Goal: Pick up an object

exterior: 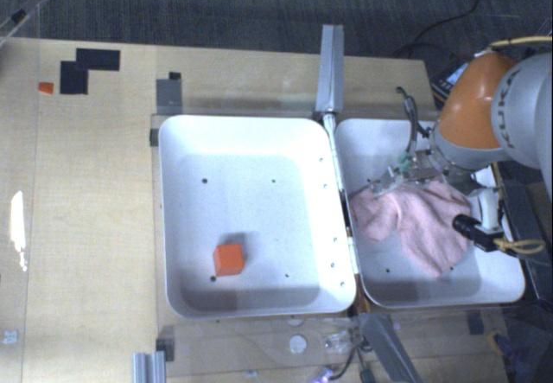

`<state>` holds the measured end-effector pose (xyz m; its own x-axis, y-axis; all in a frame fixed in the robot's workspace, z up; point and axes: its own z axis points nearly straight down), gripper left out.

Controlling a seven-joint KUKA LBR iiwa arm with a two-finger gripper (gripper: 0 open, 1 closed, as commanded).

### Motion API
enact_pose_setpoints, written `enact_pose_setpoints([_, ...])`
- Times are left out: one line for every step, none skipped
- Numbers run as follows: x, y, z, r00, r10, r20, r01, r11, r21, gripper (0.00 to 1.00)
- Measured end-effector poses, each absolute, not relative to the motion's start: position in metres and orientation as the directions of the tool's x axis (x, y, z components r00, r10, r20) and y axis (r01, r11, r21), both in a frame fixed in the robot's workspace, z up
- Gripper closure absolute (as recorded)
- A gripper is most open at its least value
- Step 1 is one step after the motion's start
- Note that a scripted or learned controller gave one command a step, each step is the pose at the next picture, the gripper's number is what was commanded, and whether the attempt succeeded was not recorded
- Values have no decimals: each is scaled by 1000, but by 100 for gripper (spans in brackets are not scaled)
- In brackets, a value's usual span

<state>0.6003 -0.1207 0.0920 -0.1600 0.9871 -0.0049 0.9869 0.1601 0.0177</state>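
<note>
Pink cloth [415, 221] lies crumpled in the right bin [510, 286], directly under and just below the claw [408, 167]. Claw sits at the cloth's upper edge, touching or nearly so; cannot tell if it is released or clenched, nothing visibly gripped. Grey arm [518, 113] with orange band enters from the right, above the cloth. Orange block [229, 259] rests far left of the claw, in the left bin [242, 135], lower-left area. 2 white bins side by side on the wooden bench [78, 226].
</note>
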Motion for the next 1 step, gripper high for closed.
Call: enact_pose_setpoints([552, -143, 92, -247, 969, -8, 969, 247, 18, 0])
